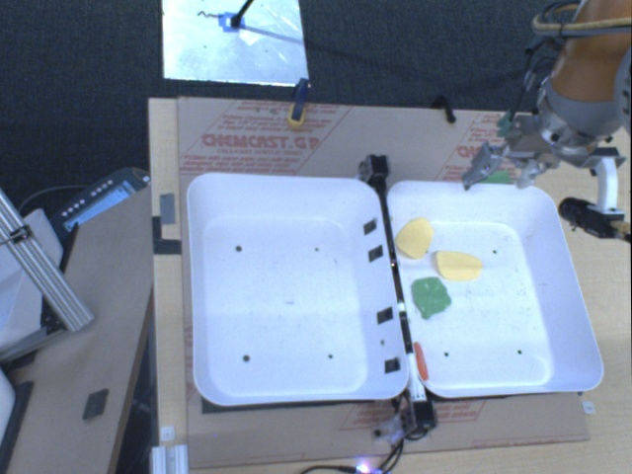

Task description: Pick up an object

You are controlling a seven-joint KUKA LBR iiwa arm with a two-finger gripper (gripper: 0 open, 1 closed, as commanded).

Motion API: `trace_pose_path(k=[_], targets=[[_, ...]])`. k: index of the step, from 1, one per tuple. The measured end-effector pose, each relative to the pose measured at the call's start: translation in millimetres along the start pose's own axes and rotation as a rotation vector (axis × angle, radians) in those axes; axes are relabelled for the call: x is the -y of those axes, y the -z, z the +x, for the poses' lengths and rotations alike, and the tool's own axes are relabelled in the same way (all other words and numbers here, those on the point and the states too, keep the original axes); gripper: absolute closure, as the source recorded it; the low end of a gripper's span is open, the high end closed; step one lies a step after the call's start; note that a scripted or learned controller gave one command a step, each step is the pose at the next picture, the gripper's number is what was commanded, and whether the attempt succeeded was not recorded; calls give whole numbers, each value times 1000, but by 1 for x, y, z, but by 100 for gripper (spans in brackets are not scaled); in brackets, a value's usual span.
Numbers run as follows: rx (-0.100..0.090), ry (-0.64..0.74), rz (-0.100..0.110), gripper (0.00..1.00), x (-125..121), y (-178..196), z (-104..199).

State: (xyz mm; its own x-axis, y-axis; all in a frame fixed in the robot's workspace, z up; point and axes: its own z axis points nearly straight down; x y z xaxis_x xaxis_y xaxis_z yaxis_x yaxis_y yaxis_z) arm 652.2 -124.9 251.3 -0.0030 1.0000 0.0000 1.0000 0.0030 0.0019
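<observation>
Gripper (506,167) hangs over the far rim of the right bin (563,265), fingers spread apart with nothing between them. In that bin's near-left part: two yellow pieces (415,236) (458,265) and a green piece (431,296) just beside each other, plus a small orange piece (422,360) by the divider. Left bin (217,265) sits alongside on the tabletop (257,136).

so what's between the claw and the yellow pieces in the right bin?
Camera view: bare white bin floor and the back rim of the right bin separate the claw from the two yellow pieces.
</observation>
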Motion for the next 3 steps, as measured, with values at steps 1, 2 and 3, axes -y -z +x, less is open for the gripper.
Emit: trace_pose_path(k=[1,2,3], targets=[[2,5,-21,0,9,212,37],[2,6,-6,100,10,212,35],[3,-3,-9,100,0,289,7]])
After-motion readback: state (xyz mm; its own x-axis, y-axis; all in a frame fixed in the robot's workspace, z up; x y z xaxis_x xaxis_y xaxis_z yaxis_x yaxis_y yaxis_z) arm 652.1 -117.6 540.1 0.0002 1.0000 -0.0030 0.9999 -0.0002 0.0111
